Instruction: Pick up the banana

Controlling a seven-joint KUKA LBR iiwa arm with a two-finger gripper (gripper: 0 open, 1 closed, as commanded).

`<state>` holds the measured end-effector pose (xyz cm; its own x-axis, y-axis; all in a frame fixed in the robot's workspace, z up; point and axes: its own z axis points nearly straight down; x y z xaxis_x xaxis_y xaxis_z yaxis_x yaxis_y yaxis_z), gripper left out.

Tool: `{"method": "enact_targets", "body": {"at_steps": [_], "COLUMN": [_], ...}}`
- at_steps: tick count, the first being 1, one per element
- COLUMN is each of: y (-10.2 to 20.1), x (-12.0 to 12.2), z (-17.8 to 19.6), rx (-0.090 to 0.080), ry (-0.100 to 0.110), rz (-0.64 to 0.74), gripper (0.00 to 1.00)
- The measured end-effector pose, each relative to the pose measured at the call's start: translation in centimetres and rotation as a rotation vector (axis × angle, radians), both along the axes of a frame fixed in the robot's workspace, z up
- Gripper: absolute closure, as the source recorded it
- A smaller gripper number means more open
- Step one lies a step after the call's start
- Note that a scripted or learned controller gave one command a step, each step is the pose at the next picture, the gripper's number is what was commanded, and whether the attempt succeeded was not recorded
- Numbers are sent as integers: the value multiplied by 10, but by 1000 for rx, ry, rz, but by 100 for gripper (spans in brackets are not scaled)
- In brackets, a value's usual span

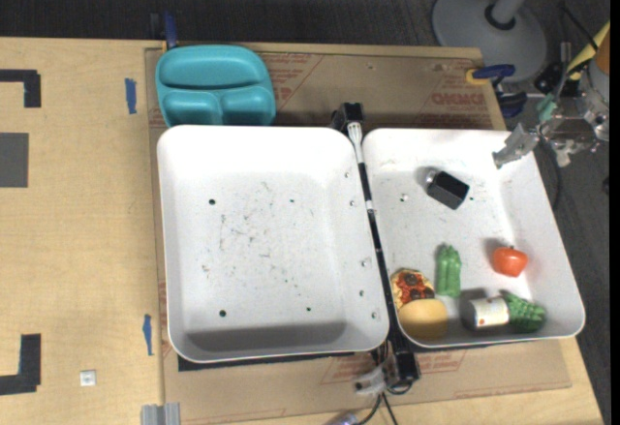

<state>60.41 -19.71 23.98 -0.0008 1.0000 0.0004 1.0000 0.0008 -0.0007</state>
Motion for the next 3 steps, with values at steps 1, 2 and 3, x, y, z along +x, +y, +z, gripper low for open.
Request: {"method": "enact_targets", "body": {"at_steps": [1, 2, 3], "y": [56, 127, 205], "x": [-74, -24, -66], "z": [-155, -55, -55], "rx": [1, 0, 1], "ry": [1, -2, 1], "rz": [90, 147, 256], "gripper": [0, 0, 0]}}
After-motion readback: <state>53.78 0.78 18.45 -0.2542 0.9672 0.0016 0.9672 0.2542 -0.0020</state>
